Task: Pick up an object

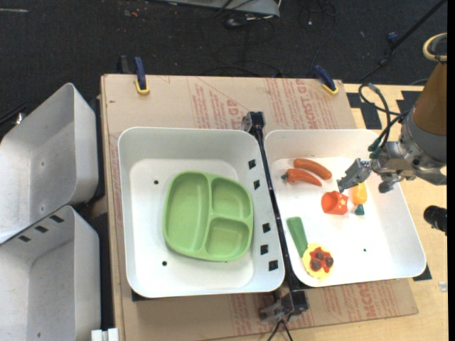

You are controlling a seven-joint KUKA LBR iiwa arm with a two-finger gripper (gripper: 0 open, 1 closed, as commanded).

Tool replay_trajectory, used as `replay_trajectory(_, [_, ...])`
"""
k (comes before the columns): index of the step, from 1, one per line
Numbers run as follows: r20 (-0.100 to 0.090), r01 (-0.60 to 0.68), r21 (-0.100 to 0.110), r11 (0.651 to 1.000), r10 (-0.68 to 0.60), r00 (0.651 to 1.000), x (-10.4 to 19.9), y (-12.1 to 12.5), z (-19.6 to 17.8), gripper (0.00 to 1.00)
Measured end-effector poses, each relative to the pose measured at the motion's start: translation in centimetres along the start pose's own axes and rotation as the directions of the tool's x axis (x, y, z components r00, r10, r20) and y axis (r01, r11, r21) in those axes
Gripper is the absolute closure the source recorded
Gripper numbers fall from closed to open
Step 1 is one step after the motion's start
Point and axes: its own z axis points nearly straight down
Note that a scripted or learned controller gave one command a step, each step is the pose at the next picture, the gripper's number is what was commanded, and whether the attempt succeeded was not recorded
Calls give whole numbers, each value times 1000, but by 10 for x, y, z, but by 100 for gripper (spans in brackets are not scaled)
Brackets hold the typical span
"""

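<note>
Camera view: pincer [370, 176] hangs over the right bin [398, 261], fingers spread, nothing between them. Candidate objects lie below and beside it: an orange-red pepper [334, 203] and a small yellow piece [360, 194] just beside each other, two sausages [307, 172] further left. Left bin [142, 155] carries a green divided plate [209, 216]. Judgement: approach phase. Centre over one item, likely the pepper, descend straight, and avoid nudging the yellow piece before closing.

One fixed camera hangs high above the bench [192, 94], looking down at a slant toward twelve o'clock, far enough to take in both bins.
</note>
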Motion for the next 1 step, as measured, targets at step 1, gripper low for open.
replay_trajectory(1, [2, 2, -9, 1000, -2, 1000, 0, 2, -4, 0])
